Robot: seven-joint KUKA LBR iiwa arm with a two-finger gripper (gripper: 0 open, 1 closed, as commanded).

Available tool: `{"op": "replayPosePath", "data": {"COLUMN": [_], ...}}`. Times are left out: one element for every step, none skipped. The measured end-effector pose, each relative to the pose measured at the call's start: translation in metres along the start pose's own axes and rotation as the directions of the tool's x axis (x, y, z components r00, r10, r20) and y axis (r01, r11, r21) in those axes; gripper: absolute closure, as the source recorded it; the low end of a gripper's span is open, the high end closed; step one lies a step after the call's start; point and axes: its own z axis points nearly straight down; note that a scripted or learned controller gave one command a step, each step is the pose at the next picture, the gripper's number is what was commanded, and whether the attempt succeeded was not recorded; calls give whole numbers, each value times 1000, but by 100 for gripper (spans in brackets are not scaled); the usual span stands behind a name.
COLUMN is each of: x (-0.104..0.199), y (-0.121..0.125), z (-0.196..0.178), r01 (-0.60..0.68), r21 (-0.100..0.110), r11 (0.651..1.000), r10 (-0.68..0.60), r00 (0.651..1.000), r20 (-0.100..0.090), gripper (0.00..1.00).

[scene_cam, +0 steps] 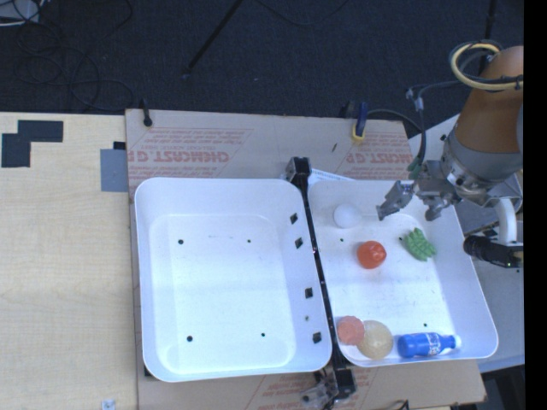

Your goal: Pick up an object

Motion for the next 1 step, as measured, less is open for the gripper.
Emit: {"op": "replayPosePath", "data": {"x": [-12], "y": [7], "z": [151], "r01": [-1], "r21": [2], "r11": [1000], "r10": [1], "r00": [1000], "r20": [0], "gripper": [0]}}
